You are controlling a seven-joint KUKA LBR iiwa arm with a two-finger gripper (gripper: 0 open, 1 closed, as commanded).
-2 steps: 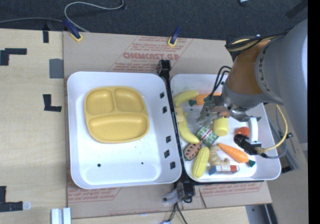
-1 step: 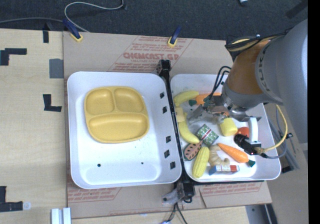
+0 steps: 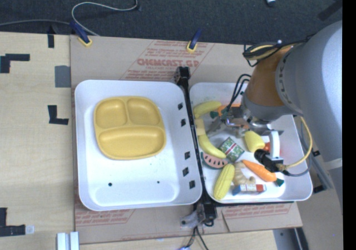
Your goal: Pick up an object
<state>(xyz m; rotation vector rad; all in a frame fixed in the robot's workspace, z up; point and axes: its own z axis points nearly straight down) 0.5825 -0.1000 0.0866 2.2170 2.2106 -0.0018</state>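
My gripper [image 3: 227, 123] hangs low in the right bin [image 3: 297, 190], under the orange band of the arm [image 3: 267, 84]. It sits among the toy foods, just right of a yellow banana [image 3: 207, 108] and above a small green box [image 3: 230, 147]. A second banana [image 3: 210, 146] curves below it on the left. A yellow lemon-like piece [image 3: 253, 141] lies just to its lower right. Whether anything is between its jaws is hidden by the clutter.
Nearer the front of the right bin lie a watermelon slice [image 3: 214, 160], a corn cob [image 3: 223, 181], an orange carrot [image 3: 260, 170] and a small red and white item [image 3: 248, 189]. The left bin [image 3: 89, 187] holds a yellow divided plate [image 3: 130, 127].
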